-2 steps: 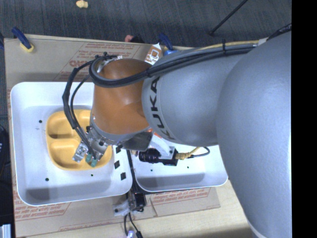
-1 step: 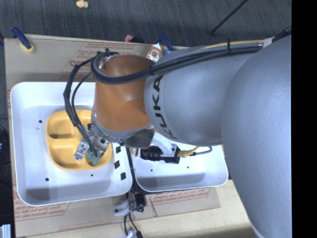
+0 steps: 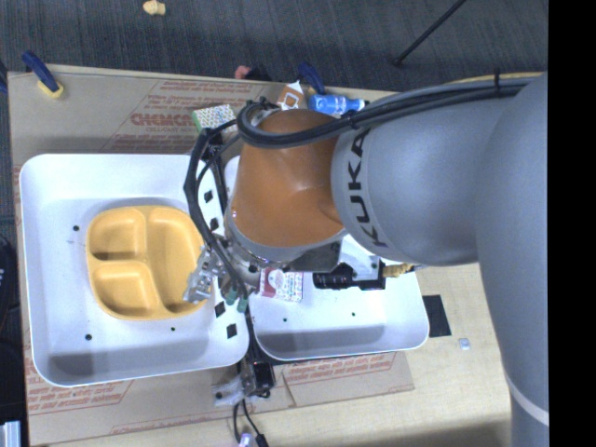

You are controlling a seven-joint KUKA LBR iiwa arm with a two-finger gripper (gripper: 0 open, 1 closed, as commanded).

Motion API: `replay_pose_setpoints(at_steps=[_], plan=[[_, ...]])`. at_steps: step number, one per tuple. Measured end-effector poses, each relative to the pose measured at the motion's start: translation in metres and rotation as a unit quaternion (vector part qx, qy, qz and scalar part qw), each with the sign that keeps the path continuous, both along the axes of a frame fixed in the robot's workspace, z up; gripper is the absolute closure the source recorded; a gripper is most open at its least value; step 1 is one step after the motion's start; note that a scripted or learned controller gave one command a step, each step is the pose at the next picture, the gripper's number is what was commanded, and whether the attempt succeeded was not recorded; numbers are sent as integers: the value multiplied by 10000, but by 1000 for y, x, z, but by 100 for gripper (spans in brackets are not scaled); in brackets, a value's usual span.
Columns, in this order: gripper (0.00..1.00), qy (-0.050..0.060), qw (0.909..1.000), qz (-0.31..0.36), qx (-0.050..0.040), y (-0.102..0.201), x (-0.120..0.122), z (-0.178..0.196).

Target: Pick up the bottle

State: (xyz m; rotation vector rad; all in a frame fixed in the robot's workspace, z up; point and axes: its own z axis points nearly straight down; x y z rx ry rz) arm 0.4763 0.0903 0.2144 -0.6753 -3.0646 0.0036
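My gripper (image 3: 203, 285) hangs low over the right edge of the left bin (image 3: 47, 250), beside a yellow divided plate (image 3: 140, 259). The arm's orange band and grey body cover most of the right bin (image 3: 372, 338). A white thing with a red label (image 3: 282, 285), possibly the bottle, shows under the wrist in the right bin, just right of the gripper. A blue and clear piece (image 3: 333, 104) peeks out behind the arm at the right bin's far edge; I cannot tell what it is.
A green-patterned packet (image 3: 212, 116) lies at the back between the two bins. Blue clamps (image 3: 42, 73) hold the cardboard sheet under the bins. The right bin's front strip shows bare white floor.
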Motion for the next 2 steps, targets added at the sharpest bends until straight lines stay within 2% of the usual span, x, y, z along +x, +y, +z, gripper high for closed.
replay_pose_setpoints(at_steps=[1, 2], plan=[[100, -26, 9876, 1568, 7, -37, 6, 23], [100, -3, 9776, 2105, 10, 39, 0, -17]])
